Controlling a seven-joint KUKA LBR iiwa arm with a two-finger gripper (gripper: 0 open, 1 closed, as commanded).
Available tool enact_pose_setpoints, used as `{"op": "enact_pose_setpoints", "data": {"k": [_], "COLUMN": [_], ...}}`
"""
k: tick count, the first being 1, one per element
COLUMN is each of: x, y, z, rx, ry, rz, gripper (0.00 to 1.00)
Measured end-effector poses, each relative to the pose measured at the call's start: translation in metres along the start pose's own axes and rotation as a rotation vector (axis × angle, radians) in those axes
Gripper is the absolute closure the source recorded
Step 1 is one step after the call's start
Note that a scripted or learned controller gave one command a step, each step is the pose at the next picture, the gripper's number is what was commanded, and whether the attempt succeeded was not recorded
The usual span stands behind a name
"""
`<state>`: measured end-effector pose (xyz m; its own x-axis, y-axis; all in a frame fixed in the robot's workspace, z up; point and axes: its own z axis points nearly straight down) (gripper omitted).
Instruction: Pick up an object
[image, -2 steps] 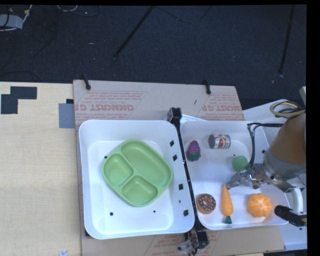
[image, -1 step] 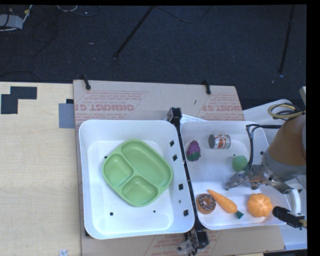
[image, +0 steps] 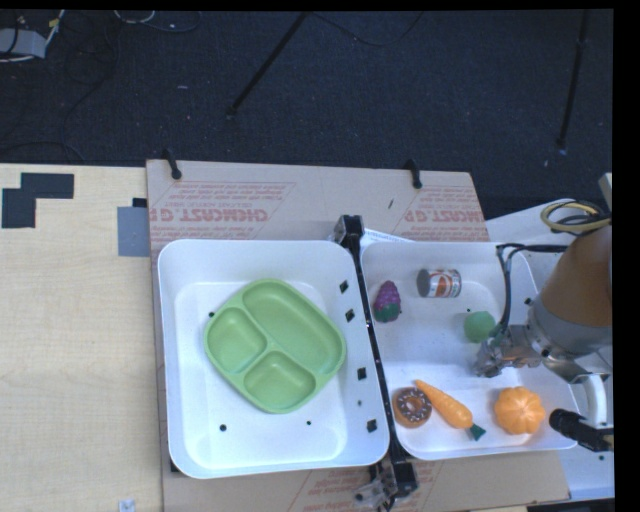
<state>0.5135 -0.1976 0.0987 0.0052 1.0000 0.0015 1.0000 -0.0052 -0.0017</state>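
Orange pumpkin (image: 519, 410) just beside claw (image: 492, 362)

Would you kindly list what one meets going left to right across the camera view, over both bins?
Green divided plate → purple fruit → donut → can → carrot → green ball → orange pumpkin.

Smooth, perhaps plastic green tray (image: 275, 345); glossy white bins (image: 190, 440); matt printed cardboard (image: 300, 200) beneath.

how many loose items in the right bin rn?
6: purple fruit far left, can at the back, green ball mid-right, donut, carrot and orange along the front. The arm may hide more.
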Motion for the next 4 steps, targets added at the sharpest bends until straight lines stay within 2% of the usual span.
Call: {"op": "enact_pose_setpoints", "data": {"k": [2, 3, 4], "x": [-0.013, -0.006, 0.039], "y": [0.01, 0.013, 0.018], "z": [-0.104, -0.15, -0.141], "rx": [-0.006, -0.005, 0.001], "ry": [-0.003, -0.002, 0.001], "rz": [-0.006, -0.007, -0.009], "gripper": [1.0, 1.0, 1.0]}}
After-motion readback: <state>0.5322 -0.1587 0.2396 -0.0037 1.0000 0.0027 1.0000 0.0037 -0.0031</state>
